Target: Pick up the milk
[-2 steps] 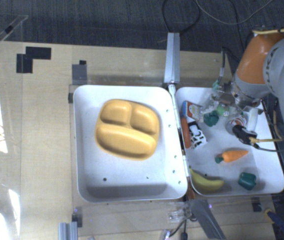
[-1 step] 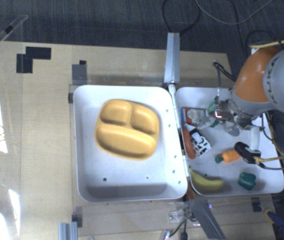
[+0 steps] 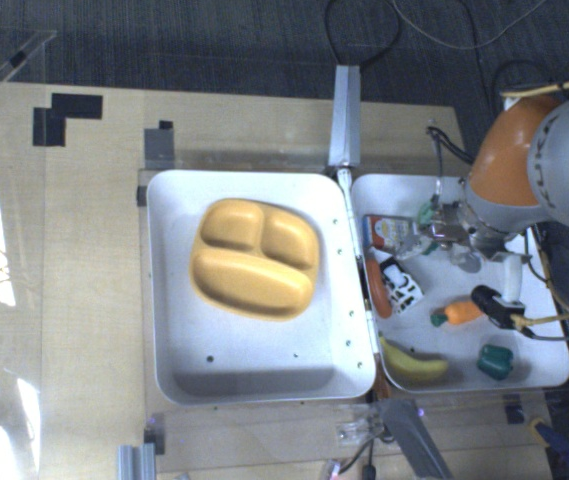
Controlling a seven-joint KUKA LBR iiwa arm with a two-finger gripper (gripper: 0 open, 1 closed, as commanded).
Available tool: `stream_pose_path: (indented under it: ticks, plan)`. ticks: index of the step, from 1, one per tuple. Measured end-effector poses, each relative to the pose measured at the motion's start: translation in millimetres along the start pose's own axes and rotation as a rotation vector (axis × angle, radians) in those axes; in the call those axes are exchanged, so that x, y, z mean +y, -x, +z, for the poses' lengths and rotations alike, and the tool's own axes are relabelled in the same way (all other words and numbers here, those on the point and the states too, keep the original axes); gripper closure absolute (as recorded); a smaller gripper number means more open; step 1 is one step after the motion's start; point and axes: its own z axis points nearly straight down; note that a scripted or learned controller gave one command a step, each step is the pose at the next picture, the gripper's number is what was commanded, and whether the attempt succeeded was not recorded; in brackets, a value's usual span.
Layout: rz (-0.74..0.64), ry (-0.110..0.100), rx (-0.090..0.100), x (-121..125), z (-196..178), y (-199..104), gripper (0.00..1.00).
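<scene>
The milk (image 3: 401,287) is a small white carton with black cow patches. It lies on its side in the left part of the right bin (image 3: 554,368). My gripper (image 3: 445,235) hangs over the back middle of that bin, up and to the right of the milk and apart from it. Nothing shows in its grasp.
A red and white box (image 3: 389,230) lies behind the milk, with a red sausage (image 3: 378,286) along the bin's left wall. A banana (image 3: 415,362), a carrot (image 3: 458,314) and a green pepper (image 3: 495,360) lie nearer the front. The left bin (image 3: 169,268) holds a yellow loaf (image 3: 255,258).
</scene>
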Motion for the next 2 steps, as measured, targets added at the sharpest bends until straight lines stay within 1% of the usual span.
stream_pose_path:
  ticks: [1, 2]
  plan:
    - [0.118, 0.0, -0.001, 25.4, -8.1, -29.9, 0.0]
    - [0.177, 0.007, 0.001, -26.1, 17.3, -4.1, 0.0]
